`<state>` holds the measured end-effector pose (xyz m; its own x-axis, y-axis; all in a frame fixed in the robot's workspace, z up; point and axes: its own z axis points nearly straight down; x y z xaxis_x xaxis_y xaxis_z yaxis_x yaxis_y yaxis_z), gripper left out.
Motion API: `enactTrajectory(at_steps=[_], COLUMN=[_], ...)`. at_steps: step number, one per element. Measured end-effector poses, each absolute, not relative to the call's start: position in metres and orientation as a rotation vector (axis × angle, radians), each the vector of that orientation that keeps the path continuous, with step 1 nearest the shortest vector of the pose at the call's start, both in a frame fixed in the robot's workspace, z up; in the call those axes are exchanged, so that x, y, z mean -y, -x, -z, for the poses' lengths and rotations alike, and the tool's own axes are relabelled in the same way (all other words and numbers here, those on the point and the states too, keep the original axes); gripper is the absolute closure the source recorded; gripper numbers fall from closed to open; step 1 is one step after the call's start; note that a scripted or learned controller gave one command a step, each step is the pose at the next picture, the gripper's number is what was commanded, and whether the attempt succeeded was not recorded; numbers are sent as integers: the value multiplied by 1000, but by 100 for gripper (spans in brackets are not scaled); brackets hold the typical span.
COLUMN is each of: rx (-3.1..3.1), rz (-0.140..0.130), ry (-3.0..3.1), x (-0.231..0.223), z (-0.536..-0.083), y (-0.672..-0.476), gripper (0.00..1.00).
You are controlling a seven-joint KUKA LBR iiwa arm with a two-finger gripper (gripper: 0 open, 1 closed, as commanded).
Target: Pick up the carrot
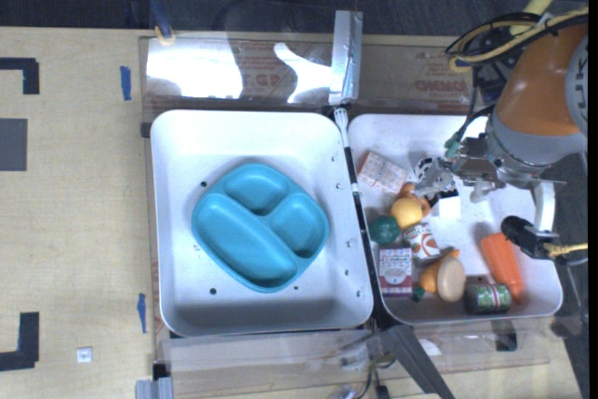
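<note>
A robotics lab: black tape markers (29,76) on a plywood surface (70,201), clear shields, bundled cables (491,37), white bins (168,229).

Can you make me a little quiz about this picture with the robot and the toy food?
1. True or false: the carrot lies in the right bin.
2. What sits in the left bin? A) blue plate B) red cup C) spoon
3. The green can lies just ______ the carrot, nearer the picture's bottom.

Key: 1 true; 2 A; 3 below
</note>
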<state>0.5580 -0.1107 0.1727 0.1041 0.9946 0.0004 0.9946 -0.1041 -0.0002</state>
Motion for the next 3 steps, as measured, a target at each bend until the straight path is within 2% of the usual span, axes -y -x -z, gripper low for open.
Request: enactTrajectory(at_steps=[1,2,3], rx=[2348,2196,2037], rz=[4,-6,5], ry=[2094,2240,2396], x=[78,62,110], z=[-250,-183,-87], y=[-544,-542,-561], gripper=[0,0,0])
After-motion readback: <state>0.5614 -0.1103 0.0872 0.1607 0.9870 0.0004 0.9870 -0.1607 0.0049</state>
